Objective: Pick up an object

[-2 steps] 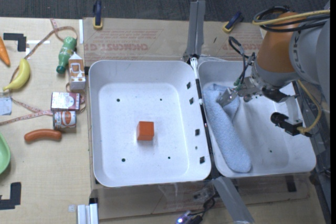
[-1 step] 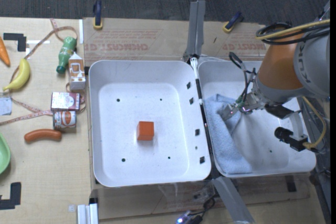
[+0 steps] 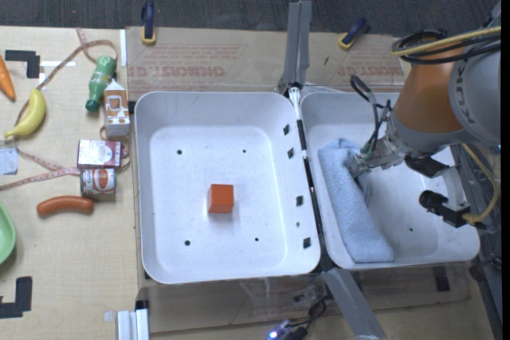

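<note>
An orange-red block [image 3: 221,198] sits near the middle of the left bin [image 3: 159,117]. A light blue folded cloth [image 3: 353,207] lies along the left side of the right bin [image 3: 414,252]. My gripper [image 3: 356,169] is low in the right bin, down at the upper part of the cloth, its tip touching or pressing into the fabric. The grey arm with its orange band [image 3: 426,98] reaches in from the right above it.
Left of the bins the wooden bench holds a banana [image 3: 28,115], a carrot [image 3: 5,79], a green bottle [image 3: 100,81], a small carton [image 3: 116,108], a can [image 3: 99,181], a sausage [image 3: 64,206] and a tape measure. A metal divider [image 3: 298,52] separates the bins.
</note>
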Controlling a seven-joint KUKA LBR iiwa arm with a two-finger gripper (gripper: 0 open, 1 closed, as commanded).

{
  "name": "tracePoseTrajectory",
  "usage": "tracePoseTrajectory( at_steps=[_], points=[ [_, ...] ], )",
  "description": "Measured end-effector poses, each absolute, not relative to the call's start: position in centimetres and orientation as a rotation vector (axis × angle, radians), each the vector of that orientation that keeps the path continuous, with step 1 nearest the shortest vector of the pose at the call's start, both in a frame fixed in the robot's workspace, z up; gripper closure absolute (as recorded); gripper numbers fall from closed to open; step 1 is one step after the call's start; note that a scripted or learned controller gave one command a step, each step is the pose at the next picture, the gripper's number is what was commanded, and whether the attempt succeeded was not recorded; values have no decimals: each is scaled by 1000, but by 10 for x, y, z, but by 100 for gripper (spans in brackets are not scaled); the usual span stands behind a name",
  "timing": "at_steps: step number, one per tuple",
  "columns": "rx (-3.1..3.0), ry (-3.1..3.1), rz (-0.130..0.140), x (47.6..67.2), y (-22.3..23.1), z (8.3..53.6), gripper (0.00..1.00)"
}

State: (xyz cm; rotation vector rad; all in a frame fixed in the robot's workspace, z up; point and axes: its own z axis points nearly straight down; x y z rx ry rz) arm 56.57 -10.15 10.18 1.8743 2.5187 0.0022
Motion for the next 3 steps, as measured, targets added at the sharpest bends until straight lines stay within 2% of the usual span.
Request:
tracePoseTrajectory(
  at_steps=[1, 2, 3],
  points=[
    [1874, 2518, 2, 566, -102, 102, 0],
    [1842, 2542, 0, 605, -108, 93, 0],
    [1756, 2602, -1, 585, -100, 93, 0]
  ],
)
